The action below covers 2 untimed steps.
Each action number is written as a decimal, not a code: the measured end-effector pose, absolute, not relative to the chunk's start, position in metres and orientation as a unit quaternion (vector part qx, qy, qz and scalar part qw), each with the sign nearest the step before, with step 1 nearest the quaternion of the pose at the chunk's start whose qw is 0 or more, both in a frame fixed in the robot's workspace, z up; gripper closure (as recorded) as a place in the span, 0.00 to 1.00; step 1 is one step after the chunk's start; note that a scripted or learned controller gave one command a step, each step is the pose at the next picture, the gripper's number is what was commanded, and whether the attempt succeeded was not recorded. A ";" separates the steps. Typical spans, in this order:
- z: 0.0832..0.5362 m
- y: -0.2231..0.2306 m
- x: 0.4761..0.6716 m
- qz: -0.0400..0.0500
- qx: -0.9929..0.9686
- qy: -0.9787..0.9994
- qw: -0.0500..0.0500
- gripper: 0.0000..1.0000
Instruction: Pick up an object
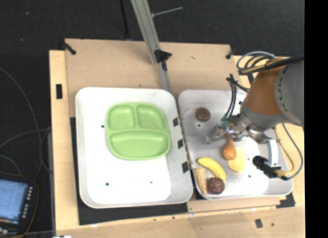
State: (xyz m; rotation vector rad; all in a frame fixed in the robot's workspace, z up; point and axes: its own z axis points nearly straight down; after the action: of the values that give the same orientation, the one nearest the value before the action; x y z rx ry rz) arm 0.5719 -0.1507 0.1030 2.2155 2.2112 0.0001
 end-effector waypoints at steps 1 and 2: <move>0.117 -0.152 0.574 0.002 0.710 0.705 0.007 1.00; 0.161 -0.153 0.575 0.001 0.707 0.707 0.002 1.00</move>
State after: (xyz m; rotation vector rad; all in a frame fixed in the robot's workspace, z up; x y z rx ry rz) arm 0.5751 -0.1525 0.1606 2.2174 2.2185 0.0043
